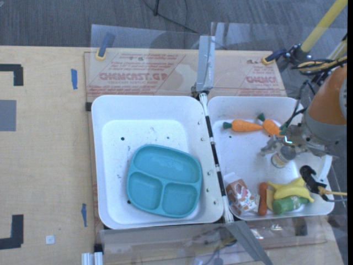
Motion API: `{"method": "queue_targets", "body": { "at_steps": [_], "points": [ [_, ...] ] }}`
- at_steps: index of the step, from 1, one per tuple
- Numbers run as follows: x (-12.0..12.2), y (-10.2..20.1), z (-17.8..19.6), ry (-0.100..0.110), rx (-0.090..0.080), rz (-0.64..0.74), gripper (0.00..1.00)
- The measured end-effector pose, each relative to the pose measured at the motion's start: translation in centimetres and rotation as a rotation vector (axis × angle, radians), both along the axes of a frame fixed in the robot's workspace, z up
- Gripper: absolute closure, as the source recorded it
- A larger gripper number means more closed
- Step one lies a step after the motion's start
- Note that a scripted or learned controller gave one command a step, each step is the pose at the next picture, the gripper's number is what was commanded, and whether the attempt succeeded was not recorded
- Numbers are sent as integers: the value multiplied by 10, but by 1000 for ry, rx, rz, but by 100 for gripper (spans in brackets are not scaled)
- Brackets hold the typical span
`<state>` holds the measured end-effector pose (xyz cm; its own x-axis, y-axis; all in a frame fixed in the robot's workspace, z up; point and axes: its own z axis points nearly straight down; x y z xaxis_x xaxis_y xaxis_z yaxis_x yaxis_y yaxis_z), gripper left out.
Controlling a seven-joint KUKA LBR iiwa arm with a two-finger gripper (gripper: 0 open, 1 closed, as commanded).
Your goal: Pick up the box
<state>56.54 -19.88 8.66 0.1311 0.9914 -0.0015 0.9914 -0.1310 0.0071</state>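
The box is a small carton with a red-brown printed picture. It lies flat near the front left corner of the right bin. My gripper hangs over the middle right of that bin, behind and to the right of the box and well apart from it. Nothing can be seen held in it. The arm's orange band sits above the wrist at the right edge.
Two orange carrots lie at the back of the right bin. A red sausage, a yellow banana and a green item crowd the front right, next to the box. A blue divided plate lies in the left bin.
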Motion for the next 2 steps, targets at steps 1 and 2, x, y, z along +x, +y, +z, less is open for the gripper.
{"method": "queue_targets", "body": {
  "at_steps": [1,2],
  "points": [
    [1,-1,7,2,-3,2,100],
    [13,8,0,-3,-3,-454,100]
  ]
}}
